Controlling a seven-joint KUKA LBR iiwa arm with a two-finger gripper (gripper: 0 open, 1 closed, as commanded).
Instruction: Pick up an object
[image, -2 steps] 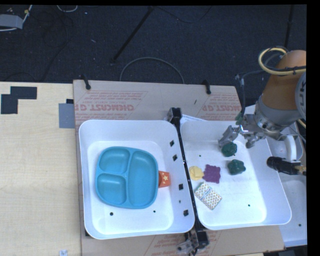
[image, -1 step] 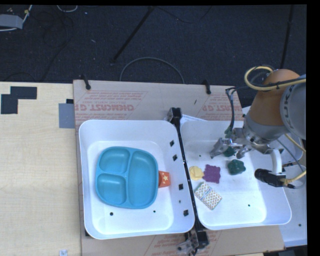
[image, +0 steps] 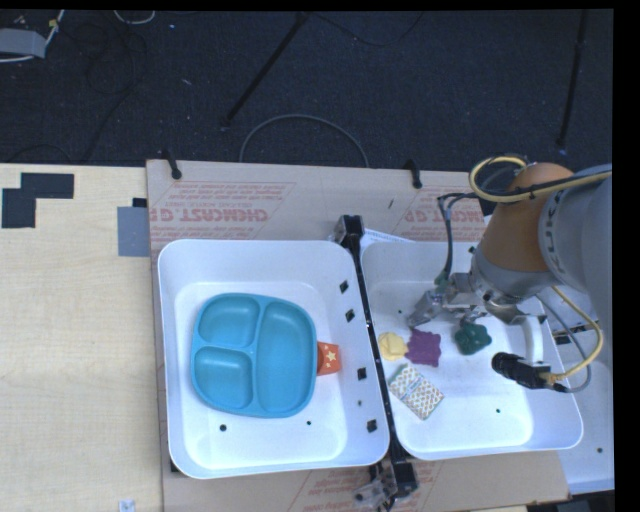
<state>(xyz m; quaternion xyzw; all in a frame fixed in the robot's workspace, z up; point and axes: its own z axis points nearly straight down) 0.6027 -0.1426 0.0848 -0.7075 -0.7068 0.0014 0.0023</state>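
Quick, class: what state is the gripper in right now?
Gripper: cannot be told; it sits low in the right bin, just above the purple object.

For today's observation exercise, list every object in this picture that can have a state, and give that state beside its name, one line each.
Blue divided plate: lying flat in the left bin.
Red-orange piece: beside the plate's right edge.
Yellow object: in the right bin, touching the purple one.
Purple object: lying loose, below the gripper.
Green object: lying loose.
Patterned packet: lying flat, tilted.
Gripper: low over the purple object.
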